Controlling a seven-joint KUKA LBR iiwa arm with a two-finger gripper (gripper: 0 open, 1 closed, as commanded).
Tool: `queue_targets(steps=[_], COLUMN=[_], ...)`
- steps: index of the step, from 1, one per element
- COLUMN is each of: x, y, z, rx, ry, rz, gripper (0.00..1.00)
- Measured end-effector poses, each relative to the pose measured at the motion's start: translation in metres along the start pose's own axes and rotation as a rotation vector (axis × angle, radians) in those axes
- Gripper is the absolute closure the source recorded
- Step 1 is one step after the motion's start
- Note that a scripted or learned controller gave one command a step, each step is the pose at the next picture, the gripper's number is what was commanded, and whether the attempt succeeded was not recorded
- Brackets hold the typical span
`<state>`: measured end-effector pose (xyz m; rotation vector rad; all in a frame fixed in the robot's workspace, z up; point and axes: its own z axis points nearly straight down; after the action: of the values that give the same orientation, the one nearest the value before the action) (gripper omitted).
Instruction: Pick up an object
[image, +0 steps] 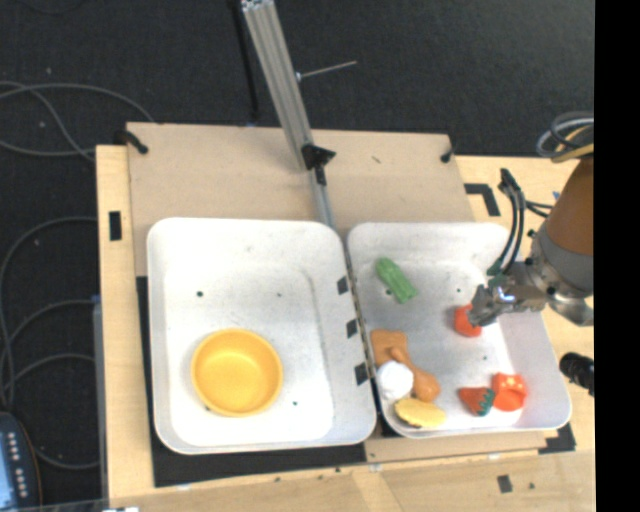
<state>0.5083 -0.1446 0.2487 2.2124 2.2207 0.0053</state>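
Bowl in left bin; toys in right bin.

A pale wooden bench top bears two shallow white plastic bins, left and right, side by side. A grey aluminium rail slants across the bench's far edge. Thin cables lie on dark flooring.

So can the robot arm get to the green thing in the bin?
Probably yes. The green thing lies by itself on bare floor of the right bin, with nothing on top of it or touching it. The arm is already over that bin, by a small orange-red object.
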Motion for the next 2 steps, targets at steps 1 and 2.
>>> queue_targets(steps=[1,2], x=[0.052,0.112], y=[0.014,0.031], z=[-0.010,-0.005], rx=[0.004,0.006], ry=[0.003,0.004], rz=[-0.005,-0.003], gripper=[1.00,1.00])
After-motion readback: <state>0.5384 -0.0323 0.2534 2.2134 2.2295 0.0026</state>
